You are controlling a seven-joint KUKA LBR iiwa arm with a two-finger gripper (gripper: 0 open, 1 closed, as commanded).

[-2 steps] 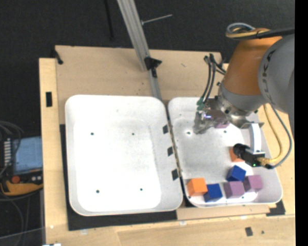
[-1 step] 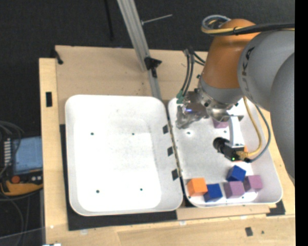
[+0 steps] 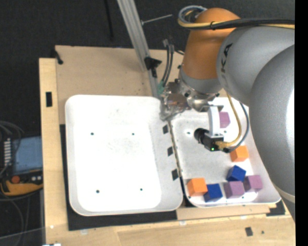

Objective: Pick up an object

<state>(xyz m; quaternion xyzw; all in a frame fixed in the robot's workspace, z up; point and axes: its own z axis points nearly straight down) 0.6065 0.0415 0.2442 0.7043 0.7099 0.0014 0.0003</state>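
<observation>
The right bin (image 3: 187, 132) holds several small cubes. Along its near edge lie an orange cube (image 3: 197, 186), a blue cube (image 3: 213, 192) and a purple cube (image 3: 234, 188). Behind them sit another blue cube (image 3: 236, 173) and a purple cube (image 3: 254, 182). Farther back are an orange cube (image 3: 239, 153) and a pale purple cube (image 3: 224, 119), which is partly hidden by the wrist. My gripper (image 3: 170, 105) hangs over the far left corner of the right bin, well away from the cubes. Nothing shows between its tips.
The left bin (image 3: 113, 147) lies beside the right one, with a dark divider strip (image 3: 170, 150) between them. A slanted metal rail (image 3: 136, 32) rises behind the bins. The large grey arm (image 3: 262, 76) overhangs the right bin's right side.
</observation>
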